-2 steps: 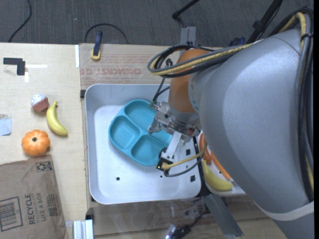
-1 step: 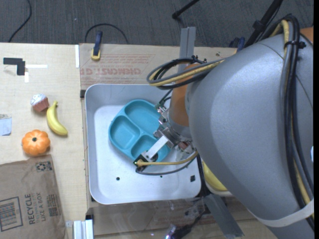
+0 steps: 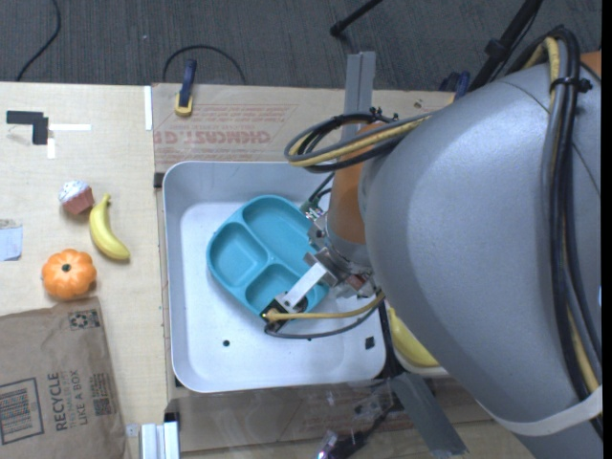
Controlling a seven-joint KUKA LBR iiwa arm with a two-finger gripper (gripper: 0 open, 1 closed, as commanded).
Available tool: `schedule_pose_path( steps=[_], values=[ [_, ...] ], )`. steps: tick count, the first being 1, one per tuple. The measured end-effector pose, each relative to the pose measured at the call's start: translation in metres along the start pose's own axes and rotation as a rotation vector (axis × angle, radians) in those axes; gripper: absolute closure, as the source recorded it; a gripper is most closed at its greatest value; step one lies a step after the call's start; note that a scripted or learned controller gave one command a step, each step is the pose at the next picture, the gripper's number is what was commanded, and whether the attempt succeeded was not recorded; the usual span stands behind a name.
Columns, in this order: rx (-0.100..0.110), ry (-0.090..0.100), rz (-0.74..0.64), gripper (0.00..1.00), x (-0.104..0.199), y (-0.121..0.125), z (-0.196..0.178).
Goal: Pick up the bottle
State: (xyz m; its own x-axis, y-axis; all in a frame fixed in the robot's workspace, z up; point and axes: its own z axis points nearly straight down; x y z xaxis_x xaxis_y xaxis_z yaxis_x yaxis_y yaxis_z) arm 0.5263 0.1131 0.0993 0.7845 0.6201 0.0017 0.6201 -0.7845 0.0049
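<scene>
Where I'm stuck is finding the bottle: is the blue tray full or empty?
Empty where visible: the blue tray lies face up in the white bin, its compartments bare. The arm hides its right edge.

**binwatcher:** the teal tray [image 3: 251, 247] looks like smooth moulded plastic with a slight sheen. The white bin [image 3: 186, 352] does too, but flatter, more matt.

**kraftfan:** yep. The bench [image 3: 57, 165] reads as pale bare wood, and the sheet [image 3: 239, 122] behind the bin is plain matt cardboard. The bag [image 3: 53, 381] is brown creased paper. The banana [image 3: 107, 232] is shiny, and the arm shell [image 3: 478, 256] is smooth satin grey.
</scene>
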Motion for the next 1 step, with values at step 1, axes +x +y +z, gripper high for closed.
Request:
schedule_pose_path(
  steps=[1],
  values=[
    [0.005, -0.010, 0.040, 1.00, -0.0020, 0.0019, -0.1567]
  ],
)
